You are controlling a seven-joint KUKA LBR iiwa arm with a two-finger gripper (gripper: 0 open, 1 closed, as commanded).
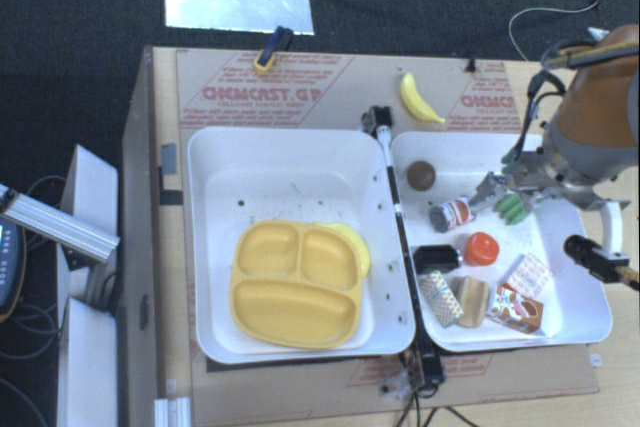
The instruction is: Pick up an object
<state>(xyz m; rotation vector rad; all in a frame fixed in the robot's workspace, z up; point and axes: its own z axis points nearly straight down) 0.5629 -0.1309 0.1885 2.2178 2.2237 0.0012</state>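
The board on the worktop (160,245) reads "CHEMCAST GP" in red beyond the right bin (590,315), once near a loose banana (421,100). Inside that bin the gripper (497,187) hangs over a small can (452,213) with a red-and-white label too small to read; whether its fingers are spread I cannot tell. The left bin (290,160), beside the right bin, holds a yellow divided tray (295,283) with bare floor toward its far wall

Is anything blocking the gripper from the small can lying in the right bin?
Nothing visible does. The gripper hangs right beside the can, at its upper right; the green object sits off to the gripper's other side.
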